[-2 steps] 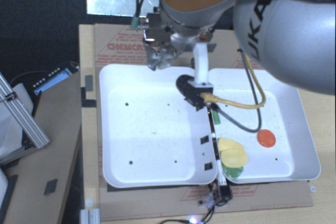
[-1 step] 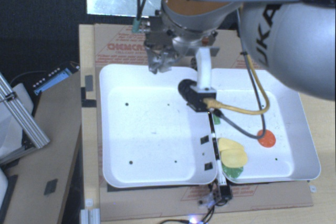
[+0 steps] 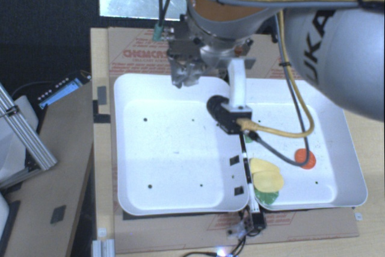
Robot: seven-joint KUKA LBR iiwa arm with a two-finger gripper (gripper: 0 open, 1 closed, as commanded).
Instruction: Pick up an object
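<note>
In the right bin (image 3: 337, 147), a yellow object (image 3: 267, 175) lies near the front left corner. It partly covers a green object (image 3: 267, 196). A small orange-red object (image 3: 305, 158) sits to their right, under a loop of yellow cable. My gripper (image 3: 185, 74) hangs below the grey and orange wrist, over the back edge of the left bin (image 3: 174, 153). It is well away from all three objects, and nothing shows in it.
A white bar and a black block (image 3: 225, 114) with a yellow cable (image 3: 283, 129) hang from the wrist over the divide between the bins. Cardboard (image 3: 135, 51) lies under the bins. A metal rail (image 3: 24, 135) and a dark device (image 3: 60, 90) are on the left.
</note>
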